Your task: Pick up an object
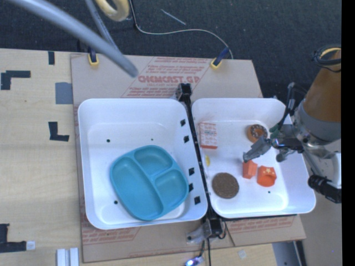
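**Gripper low over the right bin, small orange pieces right beneath it**

Here's the arm (324,101) reaching in from the right of the frame, and its gripper (265,148) is down over the right bin (299,204), in the right-centre of the picture. One dark finger pokes out toward the left, another sits closer to the wrist; they look spread with nothing between them, though the slant makes the gap hard to read.

Candidates now. Just below the left fingertip lies a small orange block (249,169), and just beside it to the right a red-orange piece (267,175) with a paler spot on it. Those two are the nearest picks. I'd judge both light, stiff and small: easy to lift, easy to knock aside, and likely to skid on the smooth white floor if a fingertip lands off-centre. Best hold looks to be across the block's short sides, fingers straddling it squarely.

Further up sits a brown ringed donut-shaped toy (257,131), near the bin's far wall. Lower left, a flat dark brown disc (225,185): too low for an easy pinch, I reckon. A small white carton with red print (208,135) lies near the divider, probably light and crushable.

Over in the left bin (89,121), a blue divided plate (148,180) rests flat: wide, slick, only graspable by its rim.
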Action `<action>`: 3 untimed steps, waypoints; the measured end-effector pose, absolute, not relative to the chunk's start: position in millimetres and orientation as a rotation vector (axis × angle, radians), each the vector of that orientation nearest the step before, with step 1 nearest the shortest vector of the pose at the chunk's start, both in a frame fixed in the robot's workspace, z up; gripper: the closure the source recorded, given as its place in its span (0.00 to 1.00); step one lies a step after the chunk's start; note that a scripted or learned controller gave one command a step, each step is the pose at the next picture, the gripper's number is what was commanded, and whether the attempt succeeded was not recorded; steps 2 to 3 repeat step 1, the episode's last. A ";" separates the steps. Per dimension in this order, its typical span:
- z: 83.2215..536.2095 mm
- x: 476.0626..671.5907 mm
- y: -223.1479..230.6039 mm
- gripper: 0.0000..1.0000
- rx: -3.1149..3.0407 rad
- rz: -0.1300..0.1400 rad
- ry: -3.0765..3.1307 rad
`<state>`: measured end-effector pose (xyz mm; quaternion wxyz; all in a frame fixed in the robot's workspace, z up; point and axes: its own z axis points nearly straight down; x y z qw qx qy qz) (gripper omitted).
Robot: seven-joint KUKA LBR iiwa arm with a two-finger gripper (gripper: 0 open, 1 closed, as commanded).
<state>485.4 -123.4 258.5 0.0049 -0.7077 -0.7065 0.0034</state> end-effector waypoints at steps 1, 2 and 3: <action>263.4 487.4 -123.1 0.00 -2.219 0.001 -2.222; 263.4 487.4 -123.1 0.00 -2.219 0.001 -2.222; 263.4 487.4 -123.1 0.00 -2.219 0.001 -2.222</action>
